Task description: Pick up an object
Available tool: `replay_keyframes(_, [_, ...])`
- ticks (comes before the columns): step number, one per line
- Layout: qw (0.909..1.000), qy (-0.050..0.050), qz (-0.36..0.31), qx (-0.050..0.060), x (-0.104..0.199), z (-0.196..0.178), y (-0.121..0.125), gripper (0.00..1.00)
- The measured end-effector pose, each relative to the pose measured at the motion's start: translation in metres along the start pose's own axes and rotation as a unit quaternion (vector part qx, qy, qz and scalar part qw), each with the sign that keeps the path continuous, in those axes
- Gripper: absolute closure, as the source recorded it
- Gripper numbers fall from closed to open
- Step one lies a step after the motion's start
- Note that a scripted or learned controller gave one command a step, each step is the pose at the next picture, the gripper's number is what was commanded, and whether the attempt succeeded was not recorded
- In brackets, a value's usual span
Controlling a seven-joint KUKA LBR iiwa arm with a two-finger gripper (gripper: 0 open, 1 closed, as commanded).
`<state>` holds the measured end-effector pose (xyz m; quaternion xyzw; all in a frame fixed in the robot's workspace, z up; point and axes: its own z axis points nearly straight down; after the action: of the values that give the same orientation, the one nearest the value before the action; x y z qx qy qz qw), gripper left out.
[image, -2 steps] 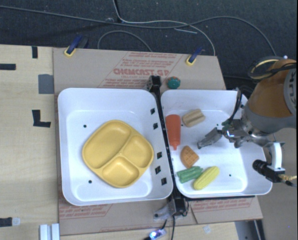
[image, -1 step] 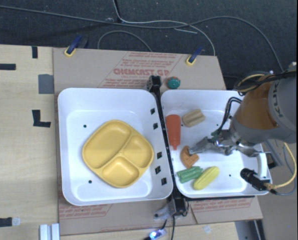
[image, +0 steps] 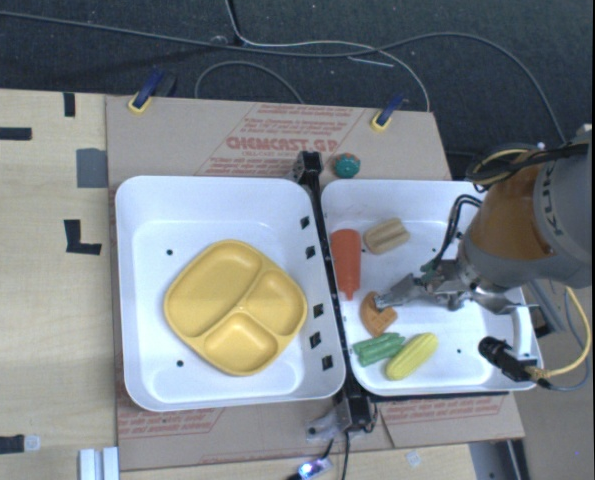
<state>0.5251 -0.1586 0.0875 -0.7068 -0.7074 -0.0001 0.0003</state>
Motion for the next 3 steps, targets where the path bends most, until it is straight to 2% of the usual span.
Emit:
replay_keyframes(1, [1.0,0.004,-0.002,-0.003,0.004,-0.013,0.003,1.0])
replay_keyframes(2, [1.0,-0.001,0.0,-0.001,0.003,-0.075,0.007,1.0])
replay_keyframes(3, [1.0,-0.001,-0.001,-0.001,0.003,-0.127,0.018,1.0])
